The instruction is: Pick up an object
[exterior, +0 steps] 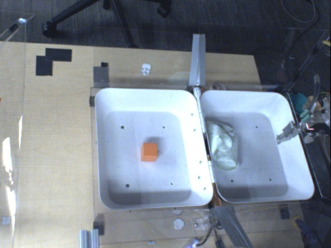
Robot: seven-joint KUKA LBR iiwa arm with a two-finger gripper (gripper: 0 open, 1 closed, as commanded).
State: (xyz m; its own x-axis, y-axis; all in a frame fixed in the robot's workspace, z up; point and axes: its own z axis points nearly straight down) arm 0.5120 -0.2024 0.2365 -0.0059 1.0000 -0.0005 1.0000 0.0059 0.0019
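Two objects, one in each white bin.

An orange cube sits flat near the middle of the left bin's floor, left of frame centre, apart from every wall. A crumpled, pale whitish bag or cloth lies in the right bin, against its left wall, right of frame centre.

We note a light wood counter carrying black tape patches near its far left corner. A grey metal post stands at the far end between the bins. Beyond the counter, a black chair base rests on dark carpet.
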